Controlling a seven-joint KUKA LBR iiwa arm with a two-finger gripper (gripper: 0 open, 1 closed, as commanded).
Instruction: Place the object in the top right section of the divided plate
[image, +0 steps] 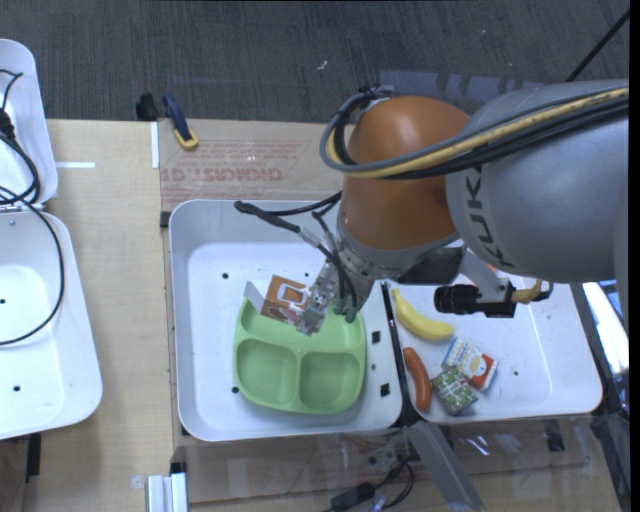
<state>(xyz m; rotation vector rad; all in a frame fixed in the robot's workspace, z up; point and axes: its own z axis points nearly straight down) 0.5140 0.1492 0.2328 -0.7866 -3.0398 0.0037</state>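
Arm (520, 190) lettered "KU" — carton (283, 299) unreadable

From my screen, the divided plate (300, 375) looks like smooth matt green plastic. Under it, the white bin (205, 330) has a slight plastic sheen. The carton (284, 300) on the plate's far rim looks like printed card. Behind the bin, the counter (100, 170) reads as pale matt wood. The arm's orange band (400, 170) is glossy.
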